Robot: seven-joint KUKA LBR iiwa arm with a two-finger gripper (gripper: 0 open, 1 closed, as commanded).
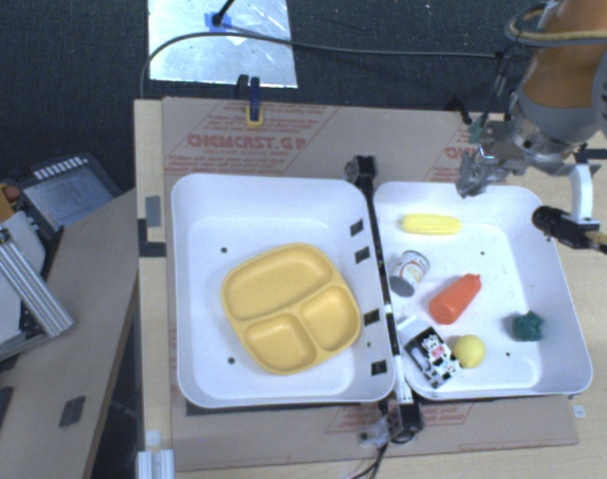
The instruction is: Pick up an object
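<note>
In the right bin (558, 267) lie a yellow corn cob (430, 225), a small tin can (411, 268) on its side, an orange bottle (455, 298), a yellow lemon (468, 350), a dark green lump (527, 325) and a black-and-white box (431, 356). My gripper (473, 180) hangs over the bin's far rim, above and to the right of the corn cob. Nothing is seen between its fingers.
The left bin (204, 218) holds a yellow divided plate (289, 307). A black clip strip (375, 267) runs between the bins. A black fitting (563, 226) sits at the right bin's far right rim. A grey device (69, 196) stands off the bench at left.
</note>
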